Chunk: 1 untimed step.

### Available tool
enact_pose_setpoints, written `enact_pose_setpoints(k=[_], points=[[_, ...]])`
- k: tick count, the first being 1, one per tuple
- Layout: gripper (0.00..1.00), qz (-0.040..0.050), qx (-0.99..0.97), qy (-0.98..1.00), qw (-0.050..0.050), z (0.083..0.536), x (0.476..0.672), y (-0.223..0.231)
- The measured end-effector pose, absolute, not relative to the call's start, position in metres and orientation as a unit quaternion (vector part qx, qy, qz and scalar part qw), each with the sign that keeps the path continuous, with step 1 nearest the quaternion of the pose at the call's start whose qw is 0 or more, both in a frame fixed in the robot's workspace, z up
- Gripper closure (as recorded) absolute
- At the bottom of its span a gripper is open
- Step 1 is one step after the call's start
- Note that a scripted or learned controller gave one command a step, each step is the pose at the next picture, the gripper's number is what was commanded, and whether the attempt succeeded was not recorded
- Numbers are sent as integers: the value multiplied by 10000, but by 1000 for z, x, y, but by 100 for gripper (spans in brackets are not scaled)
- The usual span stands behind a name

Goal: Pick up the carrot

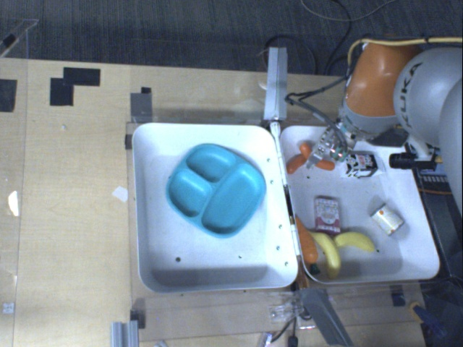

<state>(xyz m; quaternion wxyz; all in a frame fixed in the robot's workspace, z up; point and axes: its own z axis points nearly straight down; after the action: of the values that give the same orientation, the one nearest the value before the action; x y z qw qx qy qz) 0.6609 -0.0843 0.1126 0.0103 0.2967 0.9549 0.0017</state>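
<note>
Arm (pixel 405 85): grey, orange band above the wrist; enters from the right, bent down over the far part of the right bin; wrist angled leftward and down.
Gripper (pixel 323 152): low over the far left part of the right bin; whether it is spread or pinching cannot be told.
Carrot (pixel 308 243): orange, lying along the left wall of the right bin, near end; touching the bananas; well apart from the gripper.
Small orange pieces (pixel 296 163): far left part of the right bin, just beside the gripper.
Right bin (pixel 423 255): white, shallow.
Bananas (pixel 340 246): yellow, near part of the right bin.
Small packet (pixel 327 215): middle of the right bin, just far of the bananas.
Silver cylinder (pixel 387 219): right part of the right bin.
Left bin (pixel 152 251): white.
Blue divided plate (pixel 216 189): three compartments; centre of the left bin.
</note>
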Motion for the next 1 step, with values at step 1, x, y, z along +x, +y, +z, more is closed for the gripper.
enact_pose_setpoints(k=[1], points=[[100, 26, 4132, 9106, 59, 88, 570, -102]])
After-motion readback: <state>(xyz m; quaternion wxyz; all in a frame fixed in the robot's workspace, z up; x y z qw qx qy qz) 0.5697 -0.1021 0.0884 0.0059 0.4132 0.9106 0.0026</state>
